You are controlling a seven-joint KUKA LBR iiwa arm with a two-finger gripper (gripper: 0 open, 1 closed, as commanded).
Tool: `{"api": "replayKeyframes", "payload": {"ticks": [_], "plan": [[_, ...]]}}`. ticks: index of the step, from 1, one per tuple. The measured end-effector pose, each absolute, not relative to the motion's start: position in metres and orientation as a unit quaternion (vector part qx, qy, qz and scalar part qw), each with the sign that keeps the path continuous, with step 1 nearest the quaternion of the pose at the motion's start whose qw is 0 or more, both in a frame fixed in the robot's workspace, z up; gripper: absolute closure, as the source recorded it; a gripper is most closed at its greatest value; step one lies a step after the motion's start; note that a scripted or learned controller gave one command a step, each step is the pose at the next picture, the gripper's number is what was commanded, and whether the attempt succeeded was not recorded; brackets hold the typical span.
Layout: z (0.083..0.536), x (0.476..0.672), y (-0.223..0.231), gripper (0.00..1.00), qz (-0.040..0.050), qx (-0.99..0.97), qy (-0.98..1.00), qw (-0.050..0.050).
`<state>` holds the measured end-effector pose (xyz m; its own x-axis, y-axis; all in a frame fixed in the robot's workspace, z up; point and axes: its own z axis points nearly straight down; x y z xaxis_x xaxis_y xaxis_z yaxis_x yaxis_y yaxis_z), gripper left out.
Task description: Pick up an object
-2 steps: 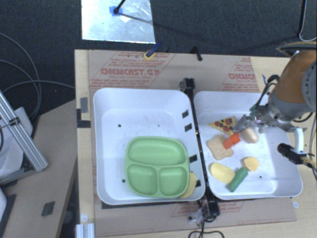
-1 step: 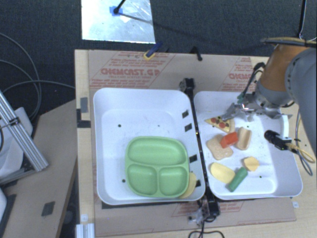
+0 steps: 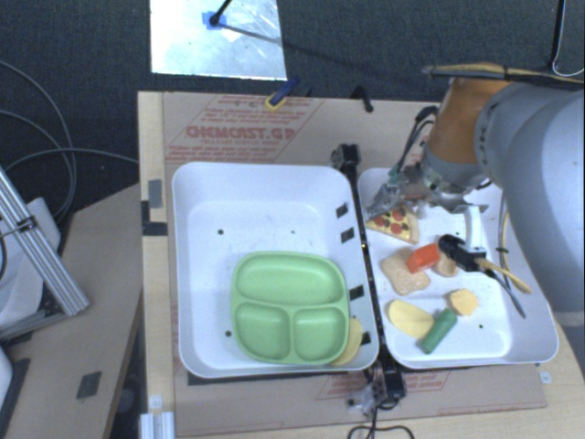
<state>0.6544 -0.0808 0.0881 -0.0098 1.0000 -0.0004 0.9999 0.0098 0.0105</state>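
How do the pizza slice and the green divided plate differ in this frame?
The pizza slice lies in the right bin; the green divided plate lies in the left bin. The slice is small, tan with red spots; the plate is far larger and plain light green. The gripper hangs close above the slice, well away from the plate. Both rest flat on a bin floor.

Grey arm's two-finger gripper (image 3: 395, 193) low over right shallow white bin (image 3: 526, 332), just above pizza-slice toy (image 3: 395, 222). Nearby: tan bread slice (image 3: 404, 273), orange block (image 3: 423, 257), green bottle (image 3: 439, 330). Left white bin (image 3: 265, 186) holds green three-compartment plastic tray (image 3: 288, 306).
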Motion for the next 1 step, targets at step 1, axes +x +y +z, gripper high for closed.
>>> {"api": "replayKeyframes", "payload": {"ticks": [1], "plan": [[0.0858,0.6580,-0.1302,0.00,0.0009,0.708,0.707,0.002]]}}
